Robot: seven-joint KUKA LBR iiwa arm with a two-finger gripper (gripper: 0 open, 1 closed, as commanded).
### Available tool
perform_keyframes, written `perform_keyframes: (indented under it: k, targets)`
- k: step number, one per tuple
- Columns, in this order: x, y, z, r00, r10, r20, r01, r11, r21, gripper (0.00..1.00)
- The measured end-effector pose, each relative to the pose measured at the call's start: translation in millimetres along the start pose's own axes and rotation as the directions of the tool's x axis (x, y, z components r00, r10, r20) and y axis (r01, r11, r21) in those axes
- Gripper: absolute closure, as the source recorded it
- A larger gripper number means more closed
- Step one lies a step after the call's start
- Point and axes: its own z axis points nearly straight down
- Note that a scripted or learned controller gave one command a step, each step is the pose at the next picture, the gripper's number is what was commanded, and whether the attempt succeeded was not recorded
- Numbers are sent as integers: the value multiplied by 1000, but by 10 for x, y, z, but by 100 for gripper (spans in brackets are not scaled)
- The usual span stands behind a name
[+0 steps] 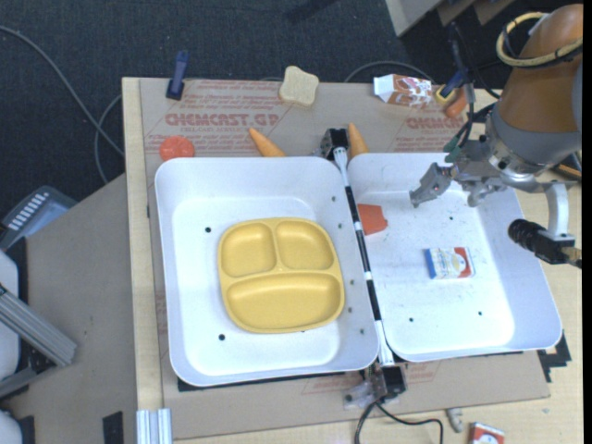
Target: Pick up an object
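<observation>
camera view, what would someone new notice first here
The yellow divided plate stands out most, lying in the middle of the left bin. Next comes the grey and orange arm reaching in from the right, its gripper hanging over the far part of the right bin. In that bin lie a small blue and white packet and an orange piece near the left wall.

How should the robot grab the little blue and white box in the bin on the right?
From straight above, probably. The little box lies flat on the floor of the right bin, away from the walls and apart from the orange piece. The gripper would best close across its two shorter-spaced sides, since the flat top offers no edge to pinch.
</observation>
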Motion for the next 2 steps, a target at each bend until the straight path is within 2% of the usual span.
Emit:
perform_keyframes:
  k: [1,2]
  targets:
    - [-418,52,346,1000,2,-1,-2,1000,4,0]
    - [-269,-227,1413,1000,1,2,-1,1000,-7,0]
